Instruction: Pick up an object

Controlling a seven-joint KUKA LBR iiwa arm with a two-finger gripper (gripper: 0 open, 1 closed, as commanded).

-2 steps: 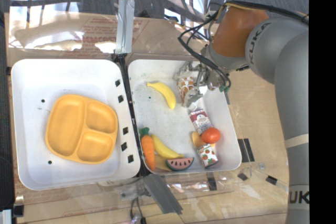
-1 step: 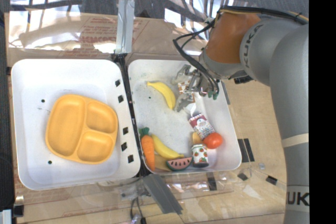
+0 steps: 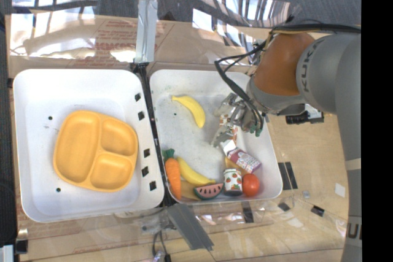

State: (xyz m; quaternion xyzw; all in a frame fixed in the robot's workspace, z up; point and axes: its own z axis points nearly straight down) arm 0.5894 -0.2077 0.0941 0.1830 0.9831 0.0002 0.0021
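While gripper [image 3: 226,130] hovers, milk carton [image 3: 243,161] just below

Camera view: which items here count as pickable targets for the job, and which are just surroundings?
Job items, in the right bin:
tool
banana
second banana
carrot
watermelon slice
small can
tomato
red carton

Lying about:
yellow divided tray in the left bin

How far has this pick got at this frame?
Done: the arm has reached into the right bin, with the gripper low over its floor. In hand: nothing seen between its fingers. Left: gripping and lifting something; the nearest candidates are the small carton just below it and the banana.
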